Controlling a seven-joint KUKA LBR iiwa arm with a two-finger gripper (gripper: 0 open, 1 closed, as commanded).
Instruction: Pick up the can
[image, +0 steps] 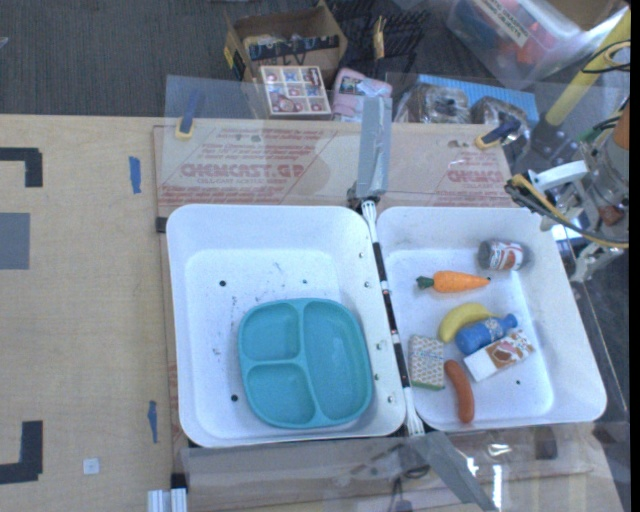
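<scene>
We logged the can (501, 256) lying on its side in the right bin (575, 305), near the far right corner, small, grey metal with a red-and-white label, text too blurred to read. Just below it lay a carrot (455, 283), then a banana (462, 320), a blue-capped bottle (487, 331) touching a red-and-white carton (499, 356), a sausage (460, 390) and a patterned sponge-like block (427, 361). The left bin (190, 300) held a teal divided tray (304, 362). The gripper (600, 205) hung at the right edge, outside the bin, well apart from the can; we could not tell its state. Beyond the bins, clear panels carried faint reddish print, possibly "CHEMCAST".
</scene>
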